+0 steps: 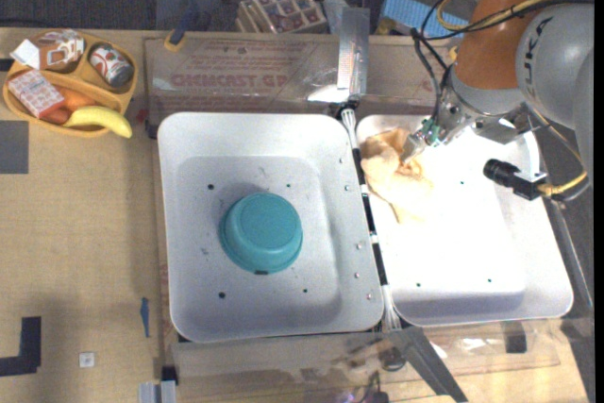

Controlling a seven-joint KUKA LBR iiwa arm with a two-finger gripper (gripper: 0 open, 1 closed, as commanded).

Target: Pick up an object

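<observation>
A grey robot arm [557, 52] with an orange band above the wrist reaches in from the right over the right-hand shallow white plastic bin [481, 288]. Its gripper [416, 149] is lowered at a slant into the upper left corner of that bin, right on a pale yellow, crumpled piece of soft cloth-like material [394, 176]. The tip touches the upper part of the cloth, and whether the gripper is open or closed on it cannot be made out at this size. The cloth lies against the bin's left wall, spreading down and to the right from the corner. A short black cylindrical part [505, 173] juts out below the arm over the bin's right half.

In the left-hand shallow white plastic bin [189, 146], a round teal plastic bowl [262, 232] sits upside down near the middle, well apart from the cloth. The two bins stand side by side on the wooden desk [75, 241], their inner rims touching. At the desk's far left corner is a yellow tray [28, 104] holding a yellow banana [100, 119] and other small toy food items.
</observation>
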